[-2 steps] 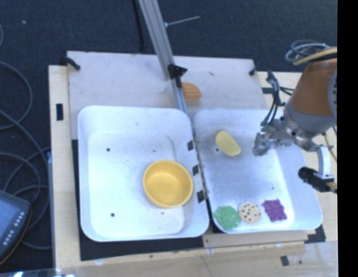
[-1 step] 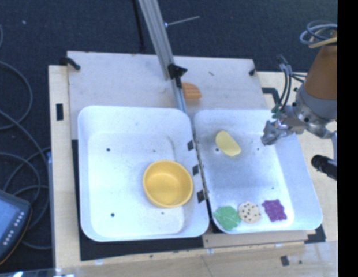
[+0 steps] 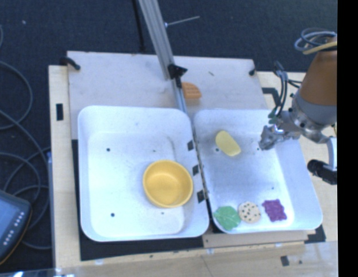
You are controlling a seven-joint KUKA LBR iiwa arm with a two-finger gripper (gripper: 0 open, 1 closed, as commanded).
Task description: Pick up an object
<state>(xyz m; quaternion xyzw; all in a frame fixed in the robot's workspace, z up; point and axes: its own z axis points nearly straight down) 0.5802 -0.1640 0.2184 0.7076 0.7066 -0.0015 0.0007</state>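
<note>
Camera view, looking down. You have the gripper [image 3: 267,139] at the right of frame, over the upper right part of the right bin [image 3: 294,180]; too small and blurred for you to tell how its jaws stand, and nothing shows between them. Your nearest object: a pale yellow, rounded oblong piece [image 3: 227,143], lying flat in that bin's upper left, left of the gripper and apart from it. Along the bin's lower edge: green piece [image 3: 226,216], speckled cookie [image 3: 249,212], purple piece [image 3: 274,209]. Left bin [image 3: 109,131]: yellow bowl [image 3: 167,183], upright.
</note>
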